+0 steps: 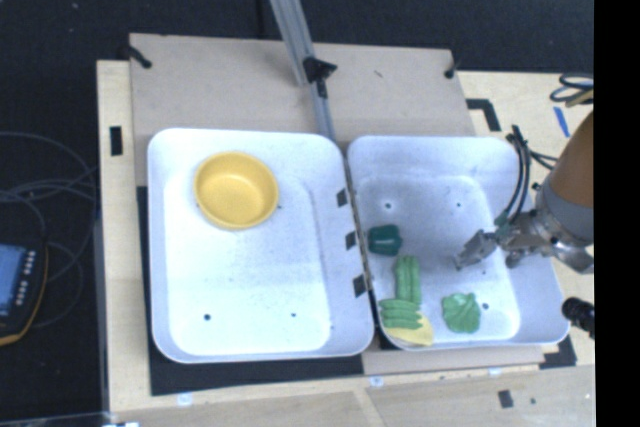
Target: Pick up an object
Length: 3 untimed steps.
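In the right bin [440, 165], the long green toy [406, 279] lies lengthwise toward the near rim, a dark green block [384, 239] just above it and a green lump [461, 312] near its lower end. The gripper [480, 250] hovers over this bin's right side, its fingers too blurred to tell whether spread or closed, the arm cut off at the edge. Over in the left bin [240, 315], a yellow bowl [236, 190] sits upright.

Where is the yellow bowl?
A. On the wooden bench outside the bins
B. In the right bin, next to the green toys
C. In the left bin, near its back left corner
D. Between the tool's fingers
C: the yellow bowl sits inside the left bin, toward its back left corner, far from the green toys in the right bin.
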Each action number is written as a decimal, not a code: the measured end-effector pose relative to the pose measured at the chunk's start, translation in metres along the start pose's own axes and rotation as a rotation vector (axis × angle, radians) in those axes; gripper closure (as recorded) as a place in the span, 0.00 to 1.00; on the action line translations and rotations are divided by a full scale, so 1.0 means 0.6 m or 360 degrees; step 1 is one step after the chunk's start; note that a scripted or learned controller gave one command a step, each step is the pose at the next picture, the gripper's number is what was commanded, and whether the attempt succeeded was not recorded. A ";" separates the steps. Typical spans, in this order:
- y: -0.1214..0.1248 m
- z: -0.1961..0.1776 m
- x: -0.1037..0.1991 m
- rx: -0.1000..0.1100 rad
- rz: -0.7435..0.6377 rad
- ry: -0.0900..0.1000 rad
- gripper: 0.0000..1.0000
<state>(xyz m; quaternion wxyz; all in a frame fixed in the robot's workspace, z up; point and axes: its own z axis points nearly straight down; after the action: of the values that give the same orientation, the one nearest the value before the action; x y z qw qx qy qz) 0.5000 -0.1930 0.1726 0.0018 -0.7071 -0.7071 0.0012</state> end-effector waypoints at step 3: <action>-0.007 0.101 0.002 -0.0014 0.0002 -0.0002 1.00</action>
<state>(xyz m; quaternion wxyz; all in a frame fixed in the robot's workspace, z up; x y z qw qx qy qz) 0.4956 -0.1915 0.1124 -0.0018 -0.7076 -0.7066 -0.0015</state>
